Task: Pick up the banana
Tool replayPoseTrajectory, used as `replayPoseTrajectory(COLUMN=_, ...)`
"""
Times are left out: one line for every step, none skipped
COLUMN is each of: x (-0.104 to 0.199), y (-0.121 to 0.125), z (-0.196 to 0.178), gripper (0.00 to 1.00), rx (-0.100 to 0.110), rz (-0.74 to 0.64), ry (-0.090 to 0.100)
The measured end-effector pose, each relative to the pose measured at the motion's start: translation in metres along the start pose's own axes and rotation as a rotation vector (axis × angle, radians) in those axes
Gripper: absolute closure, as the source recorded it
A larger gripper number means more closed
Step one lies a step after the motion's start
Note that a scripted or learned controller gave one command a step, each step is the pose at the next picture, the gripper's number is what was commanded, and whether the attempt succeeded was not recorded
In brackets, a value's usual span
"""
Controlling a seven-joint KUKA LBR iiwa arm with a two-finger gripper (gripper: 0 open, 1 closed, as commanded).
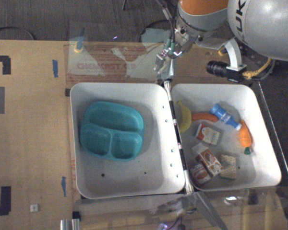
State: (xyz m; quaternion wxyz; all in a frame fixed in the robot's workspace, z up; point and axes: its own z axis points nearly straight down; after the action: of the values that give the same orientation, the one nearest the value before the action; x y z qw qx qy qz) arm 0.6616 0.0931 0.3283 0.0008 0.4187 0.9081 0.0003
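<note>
Brown board covers the desk, marked with black corner shapes along the left edge of the frame and a few strips of blue tape. Dark carpet runs across the top of the frame behind it. Two shallow white bins sit side by side in the middle, their inner walls touching.

The left bin holds a teal divided plate, which lies flat in its upper left part.

The right bin holds the clutter. The banana lies in the bin's upper left corner, curved along the wall shared with the left bin. An orange strip touches its right side. A blue bottle lies tilted across the right end of that strip. Lower right of the bottle lies a carrot with a green tip. A small white and red carton rests just below the orange strip. Further down are a brown and red carton, a tan cracker-like square and a small round item, crowded together near the bin's lower edge.

The grey arm with its orange band comes in from the upper right of the frame. The pincer hangs over the desk just above the upper rims of the bins, near where the two meet. It is up and left of the banana and apart from it. Nothing shows in its grasp, and I cannot tell whether it is wide or narrow from this angle.
</note>
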Motion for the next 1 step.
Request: replayPoseTrajectory(x=-0.0354, y=-0.0292, z=0.1349, gripper=1.0, rx=0.002, rz=0.126, ry=0.001)
